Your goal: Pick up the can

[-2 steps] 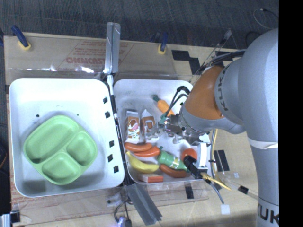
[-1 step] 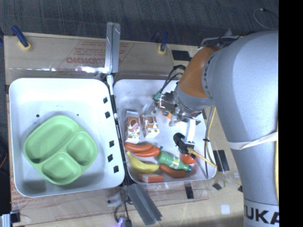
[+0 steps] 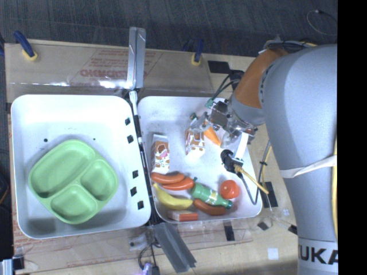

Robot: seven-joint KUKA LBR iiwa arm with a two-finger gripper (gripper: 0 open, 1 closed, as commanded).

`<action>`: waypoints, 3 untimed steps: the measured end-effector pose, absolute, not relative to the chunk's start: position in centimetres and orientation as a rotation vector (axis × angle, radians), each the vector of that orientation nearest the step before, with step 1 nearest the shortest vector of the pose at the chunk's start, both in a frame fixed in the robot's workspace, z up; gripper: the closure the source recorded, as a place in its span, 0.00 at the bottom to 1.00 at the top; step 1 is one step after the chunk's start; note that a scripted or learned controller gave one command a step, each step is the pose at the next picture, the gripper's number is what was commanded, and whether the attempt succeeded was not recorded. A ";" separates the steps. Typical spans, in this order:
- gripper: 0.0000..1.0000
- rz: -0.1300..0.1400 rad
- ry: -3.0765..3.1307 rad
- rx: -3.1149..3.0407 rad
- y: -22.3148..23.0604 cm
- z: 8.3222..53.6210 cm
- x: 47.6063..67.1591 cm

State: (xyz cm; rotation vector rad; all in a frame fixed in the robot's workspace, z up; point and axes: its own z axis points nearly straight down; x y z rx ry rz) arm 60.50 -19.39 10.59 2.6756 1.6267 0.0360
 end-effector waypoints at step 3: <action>1.00 -0.011 1.926 2.490 -2.3 18.9 55.2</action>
